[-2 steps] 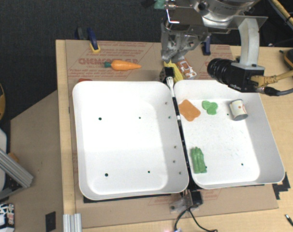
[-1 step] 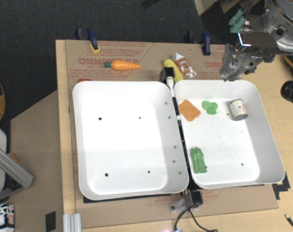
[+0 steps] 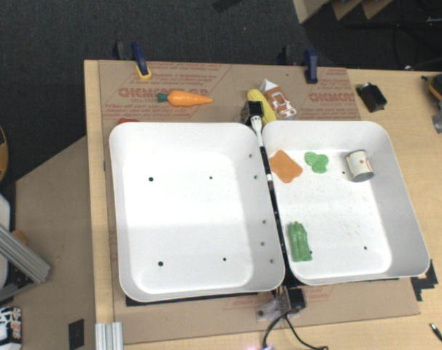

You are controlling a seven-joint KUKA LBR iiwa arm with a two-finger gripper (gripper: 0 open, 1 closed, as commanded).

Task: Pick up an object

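The right bin (image 3: pixel 396 217) holds several small objects. An orange flat piece (image 3: pixel 285 166) lies near its upper left corner. Beside it sits a small green lump (image 3: pixel 316 162). A silver can with a red mark (image 3: pixel 359 165) lies on its side further right. A long green piece (image 3: pixel 300 240) rests near the bin's lower left edge.
The left bin (image 3: pixel 133 217) sits beside the right one. Behind the bins on the board lie an orange carrot (image 3: pixel 184 98), a yellow banana (image 3: pixel 258 104) and a brown and white packet (image 3: pixel 278 101). Blue clamps (image 3: pixel 141 60) (image 3: pixel 310 64) grip the board's far edge.
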